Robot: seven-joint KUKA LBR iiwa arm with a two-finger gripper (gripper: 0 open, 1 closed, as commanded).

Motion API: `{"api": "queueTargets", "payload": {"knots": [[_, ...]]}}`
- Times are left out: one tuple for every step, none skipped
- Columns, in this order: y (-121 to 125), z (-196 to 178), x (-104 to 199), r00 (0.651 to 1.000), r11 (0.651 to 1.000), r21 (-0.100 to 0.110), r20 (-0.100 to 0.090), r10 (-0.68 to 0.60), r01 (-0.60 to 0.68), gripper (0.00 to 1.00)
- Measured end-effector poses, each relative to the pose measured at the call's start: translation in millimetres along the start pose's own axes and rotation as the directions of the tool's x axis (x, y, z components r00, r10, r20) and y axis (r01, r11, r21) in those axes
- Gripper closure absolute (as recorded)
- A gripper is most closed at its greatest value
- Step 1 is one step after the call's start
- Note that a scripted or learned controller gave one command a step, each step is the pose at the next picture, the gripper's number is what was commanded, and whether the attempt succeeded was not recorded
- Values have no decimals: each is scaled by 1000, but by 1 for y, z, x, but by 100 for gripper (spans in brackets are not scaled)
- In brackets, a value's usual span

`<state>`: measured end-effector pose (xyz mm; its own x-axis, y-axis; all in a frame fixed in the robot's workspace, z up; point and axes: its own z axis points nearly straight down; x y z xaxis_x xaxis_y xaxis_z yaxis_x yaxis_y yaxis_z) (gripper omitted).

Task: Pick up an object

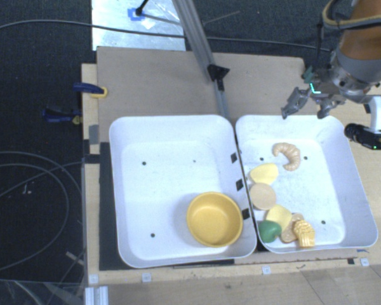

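My gripper (309, 107) hangs above the far edge of the right bin (349, 170), its two fingers spread apart with nothing between them. Below it in that bin lie a tan croissant (287, 154), a pale yellow piece (264, 173), a beige round disc (263, 196), another yellow piece (279, 216), a green piece (268, 230) and a yellow corn cob (303, 232). The croissant is the nearest of these to the gripper, a little nearer the camera.
A yellow bowl (214, 218) sits in the near right part of the left bin (140, 170). A grey pole (200, 37) slants over the bench behind the bins. Blue and yellow clamps (82, 91) grip the bench's left edge.
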<state>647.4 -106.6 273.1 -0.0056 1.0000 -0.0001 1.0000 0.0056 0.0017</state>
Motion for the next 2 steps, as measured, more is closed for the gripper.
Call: {"api": "queueTargets", "payload": {"knots": [[0,0,0,1000,1000,-1,0,0,0,0],[-6,43,2,1000,1000,3,0,4,-4,0]]}}
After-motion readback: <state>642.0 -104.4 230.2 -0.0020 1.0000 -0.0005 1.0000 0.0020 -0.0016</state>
